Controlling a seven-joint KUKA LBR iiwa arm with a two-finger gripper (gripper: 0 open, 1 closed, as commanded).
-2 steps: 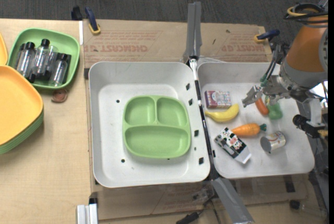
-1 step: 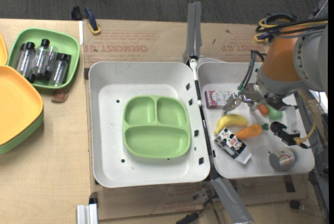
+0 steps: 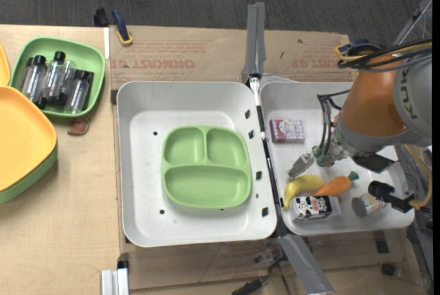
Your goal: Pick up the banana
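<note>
Near right bin's front-left corner, banana (image 3: 303,185), carrot (image 3: 334,185) touching, pincer (image 3: 302,164) above.

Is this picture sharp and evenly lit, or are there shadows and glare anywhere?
Camera view: lighting soft and even, with faint shadows inside the left white bin around the green divided plate; no strong glare; the yellow banana and orange carrot look slightly soft beside the gripper.

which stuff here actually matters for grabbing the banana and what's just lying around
Part of the job:
- banana, in the right bin
- gripper, just above the banana

Just lying about:
- carrot, touching the banana
- pink box
- small printed box
- green divided plate in the left bin
- green tray of bottles
- stacked yellow plates
</note>
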